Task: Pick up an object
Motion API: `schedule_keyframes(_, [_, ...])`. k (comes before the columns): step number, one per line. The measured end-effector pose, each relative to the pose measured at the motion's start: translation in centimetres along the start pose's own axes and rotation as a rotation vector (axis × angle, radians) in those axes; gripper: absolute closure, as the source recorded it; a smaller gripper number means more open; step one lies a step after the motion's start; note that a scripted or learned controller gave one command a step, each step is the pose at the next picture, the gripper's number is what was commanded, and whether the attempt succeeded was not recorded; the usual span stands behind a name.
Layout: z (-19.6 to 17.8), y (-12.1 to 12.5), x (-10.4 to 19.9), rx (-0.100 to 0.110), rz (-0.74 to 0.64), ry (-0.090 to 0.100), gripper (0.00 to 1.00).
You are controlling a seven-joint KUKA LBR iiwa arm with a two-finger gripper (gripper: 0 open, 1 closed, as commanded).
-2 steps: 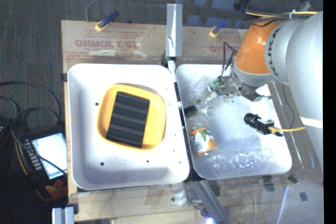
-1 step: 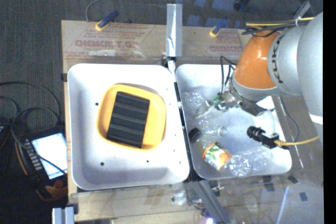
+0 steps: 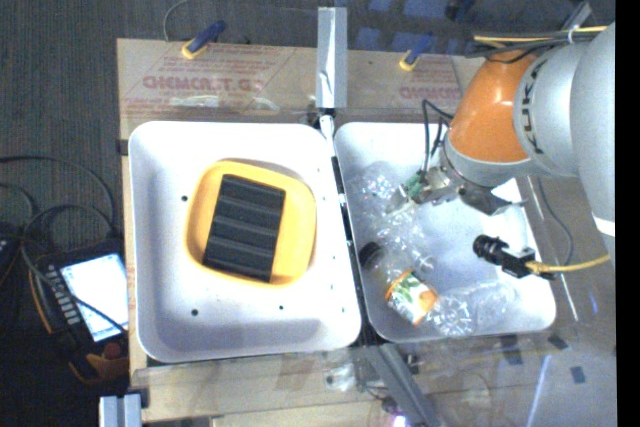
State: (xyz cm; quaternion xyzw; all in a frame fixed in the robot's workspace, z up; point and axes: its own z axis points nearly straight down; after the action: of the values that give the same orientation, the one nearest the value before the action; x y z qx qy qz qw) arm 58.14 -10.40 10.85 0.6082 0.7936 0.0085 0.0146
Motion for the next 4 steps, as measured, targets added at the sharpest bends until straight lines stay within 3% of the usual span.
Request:
schedule_keyframes(1, [-1.4,4.5,-3.0,0.035,0.105,0.011,1.0])
schedule_keyframes(2, [-1.3,4.5,-3.0,0.033,0.107,0.009,0.0])
schedule_keyframes(3, [-3.0,-4.6,0.2,0.034,0.104,0.011,0.0])
schedule_keyframes(4, [1.8,-1.2,-3.1,0.024,0.274,0.008,0.0])
